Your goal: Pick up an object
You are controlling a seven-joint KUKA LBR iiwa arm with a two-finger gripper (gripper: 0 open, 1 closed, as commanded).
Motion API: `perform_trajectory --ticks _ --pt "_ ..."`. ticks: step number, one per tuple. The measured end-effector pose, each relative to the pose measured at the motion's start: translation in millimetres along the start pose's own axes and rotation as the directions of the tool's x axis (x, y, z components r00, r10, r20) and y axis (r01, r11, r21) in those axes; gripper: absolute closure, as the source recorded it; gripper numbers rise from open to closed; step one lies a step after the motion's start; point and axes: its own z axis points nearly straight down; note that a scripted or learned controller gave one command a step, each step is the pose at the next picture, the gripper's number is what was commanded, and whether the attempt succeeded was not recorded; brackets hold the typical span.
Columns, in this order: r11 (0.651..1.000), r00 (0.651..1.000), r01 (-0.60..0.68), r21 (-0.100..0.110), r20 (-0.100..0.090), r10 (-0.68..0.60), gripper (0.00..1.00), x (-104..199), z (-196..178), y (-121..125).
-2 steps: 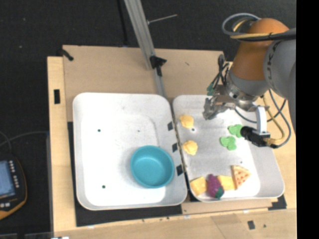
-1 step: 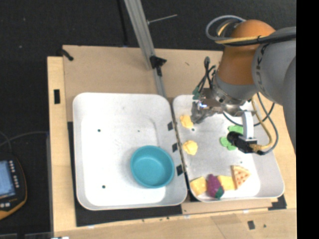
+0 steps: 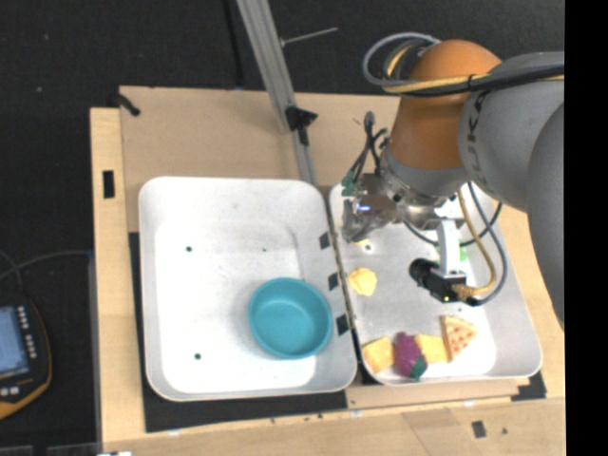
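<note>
My gripper hangs over the far left part of the right bin, close to the wall between the two bins. A small yellow piece lies on the bin floor just in front of it, apart from it. Along the near edge of the right bin lie a yellow block, a purple grape bunch with another yellow piece behind it, and a pizza slice toy. A teal bowl sits in the left bin, near its front right corner.
A slanted metal pole rises behind the bins. The arm's grey and orange body covers the far right of the right bin. A handheld controller lies off the bench at the left.
</note>
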Motion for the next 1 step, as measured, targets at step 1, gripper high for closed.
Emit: perform_trajectory --ticks 1 --pt "1.000 1.000 0.001 0.000 0.000 -0.001 1.00 53.5 -12.5 -14.0"
